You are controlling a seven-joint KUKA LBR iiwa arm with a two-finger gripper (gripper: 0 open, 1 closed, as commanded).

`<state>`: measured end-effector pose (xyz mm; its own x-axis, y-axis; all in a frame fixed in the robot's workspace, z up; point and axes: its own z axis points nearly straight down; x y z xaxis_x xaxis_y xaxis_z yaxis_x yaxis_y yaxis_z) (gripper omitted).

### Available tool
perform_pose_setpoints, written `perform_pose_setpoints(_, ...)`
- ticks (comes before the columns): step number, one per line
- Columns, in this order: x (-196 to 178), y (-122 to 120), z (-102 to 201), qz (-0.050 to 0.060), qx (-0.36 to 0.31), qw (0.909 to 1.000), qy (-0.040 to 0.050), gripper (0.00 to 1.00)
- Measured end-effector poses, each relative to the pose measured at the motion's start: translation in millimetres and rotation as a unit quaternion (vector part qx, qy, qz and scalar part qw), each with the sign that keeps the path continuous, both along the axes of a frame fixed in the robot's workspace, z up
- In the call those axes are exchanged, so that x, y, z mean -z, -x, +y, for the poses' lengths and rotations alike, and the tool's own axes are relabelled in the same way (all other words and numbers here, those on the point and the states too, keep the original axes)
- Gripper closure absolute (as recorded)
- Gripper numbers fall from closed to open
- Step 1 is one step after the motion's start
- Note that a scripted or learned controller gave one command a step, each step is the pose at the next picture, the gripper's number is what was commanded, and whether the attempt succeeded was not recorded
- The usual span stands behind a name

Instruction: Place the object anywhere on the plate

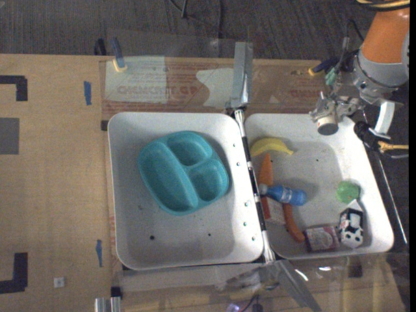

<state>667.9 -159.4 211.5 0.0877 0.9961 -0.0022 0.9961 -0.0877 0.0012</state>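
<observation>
Teal three-compartment plate (184, 171), upright

arm (385, 38): upper right, orange band up | end effector (328, 119): pointing down-left

Two bins (123, 174); one plate (183, 171) (teal)

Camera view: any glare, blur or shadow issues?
Camera view: glare on the clear panel behind the left bin; reflections along the bottom edge. The teal plate and banana are soft but readable; the arm's tool is blurry, casting a dim shadow over the right bin corner.
</observation>
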Motion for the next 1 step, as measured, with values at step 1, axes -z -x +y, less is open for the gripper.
perform_pose_setpoints(1, -21.6, 0.3, 13.0, -0.002, -0.083, 0.9966, 0.0002, 1.00)
